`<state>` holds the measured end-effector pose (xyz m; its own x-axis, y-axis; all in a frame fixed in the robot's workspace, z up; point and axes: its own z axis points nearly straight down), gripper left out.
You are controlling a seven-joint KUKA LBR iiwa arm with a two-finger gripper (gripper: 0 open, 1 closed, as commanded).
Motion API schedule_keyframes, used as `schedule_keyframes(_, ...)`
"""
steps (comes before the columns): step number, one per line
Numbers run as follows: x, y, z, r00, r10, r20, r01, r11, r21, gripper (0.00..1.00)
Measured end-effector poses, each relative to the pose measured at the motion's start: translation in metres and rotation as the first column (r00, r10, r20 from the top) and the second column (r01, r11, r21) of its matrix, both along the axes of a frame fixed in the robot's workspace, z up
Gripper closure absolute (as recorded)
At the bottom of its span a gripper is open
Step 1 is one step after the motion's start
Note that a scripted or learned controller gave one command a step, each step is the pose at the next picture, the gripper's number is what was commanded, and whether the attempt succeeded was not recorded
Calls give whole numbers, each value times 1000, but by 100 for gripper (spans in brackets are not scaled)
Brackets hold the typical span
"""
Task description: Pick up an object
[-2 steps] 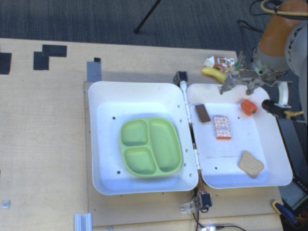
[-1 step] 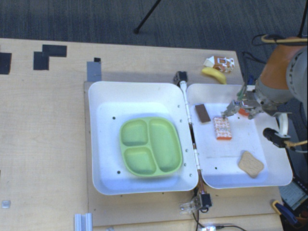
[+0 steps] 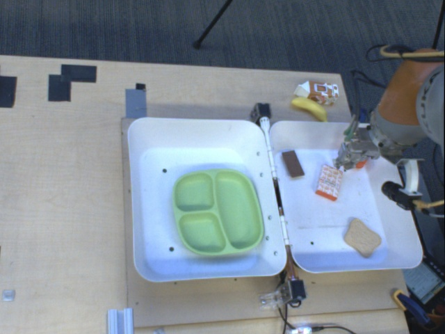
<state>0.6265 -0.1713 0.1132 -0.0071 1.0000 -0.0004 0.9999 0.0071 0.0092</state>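
The grey arm with its orange band [image 3: 407,92] comes in from three o'clock and ends in the gripper [image 3: 350,157], which sits low over the upper right part of the right bin [image 3: 306,252]. How far apart the fingers stand cannot be told from this slanted look down, and nothing can be seen held between them.

Just below the gripper, toward seven o'clock of it, lies a small orange-and-white packet [image 3: 329,182], tilted on the bin floor and very near the gripper's tip (whether the two touch cannot be told). At nine o'clock of the packet, a little higher, is a dark brown bar [image 3: 293,163], lying apart from it near the bin's left wall. Down at five o'clock of the packet, well apart, rests a tan slice of bread [image 3: 362,236] close to the bin's lower right corner.

The left bin [image 3: 149,186] carries a green divided plate [image 3: 217,212] with three compartments, sitting at a slight slant in its middle.

Outside the bins, on the tabletop [image 3: 62,207] at twelve o'clock of the right bin, a yellow banana [image 3: 309,107] lies just beside a small white-and-orange carton [image 3: 321,90]. Dark patches mark the tabletop's far left.
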Motion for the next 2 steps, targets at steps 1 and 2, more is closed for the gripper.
schedule_keyframes(1,41,-35,8,1000,-2,-4,2,1000,-1,100)
schedule_keyframes(2,41,-34,8,1000,-1,-4,1,1000,0,0)
